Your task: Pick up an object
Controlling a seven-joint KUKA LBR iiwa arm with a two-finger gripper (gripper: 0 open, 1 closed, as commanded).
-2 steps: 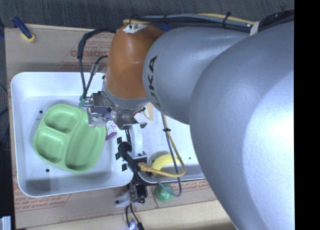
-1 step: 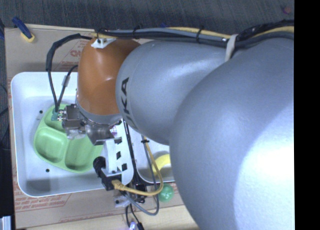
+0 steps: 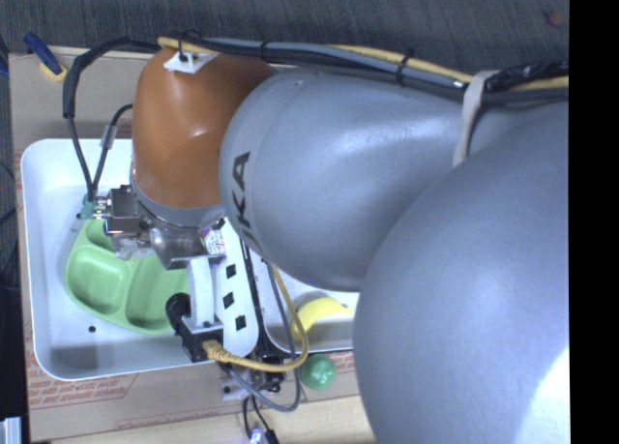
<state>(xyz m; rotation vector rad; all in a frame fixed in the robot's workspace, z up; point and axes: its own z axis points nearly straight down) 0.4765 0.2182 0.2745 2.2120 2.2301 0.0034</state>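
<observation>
A light green moulded tray-like object (image 3: 121, 282) lies in the left white bin (image 3: 44, 239), partly under the arm's wrist. A yellow object (image 3: 319, 313) peeks out beneath the arm near the bin's front wall. A small green ball (image 3: 317, 370) sits just beyond the front rim on the bench. The arm's orange band and grey body cover most of the view. The gripper's white body (image 3: 224, 311) hangs over the bin beside the green object, and its fingertips are hidden.
Black cables run along the top and down into the left bin at its far left corner. The cardboard-coloured bench edge shows at the left and front. The big grey arm covers the right bin.
</observation>
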